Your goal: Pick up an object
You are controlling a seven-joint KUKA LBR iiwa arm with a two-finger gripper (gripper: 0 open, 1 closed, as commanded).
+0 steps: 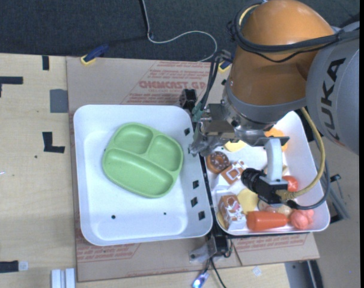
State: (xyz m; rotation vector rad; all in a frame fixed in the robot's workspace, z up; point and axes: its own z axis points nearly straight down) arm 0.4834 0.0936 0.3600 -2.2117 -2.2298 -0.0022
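The right bin (310, 155) holds several toy foods. Among them are a round brown piece (218, 161), a brown and white piece (232, 173), a printed packet (229, 209), an orange carrot (267, 221) and a pink piece (302, 219). A yellow piece (248, 200) lies between the packet and the carrot. My gripper (207, 135) hangs under the large orange wrist at the right bin's far left corner, just above the round brown piece. The wrist hides much of the bin's far half.
The left bin (89, 179) holds a green divided plate (144, 159), lying flat left of the gripper. Both bins rest on a cardboard sheet (110, 80). A thin cable (170, 38) runs across the dark surface behind the bench.
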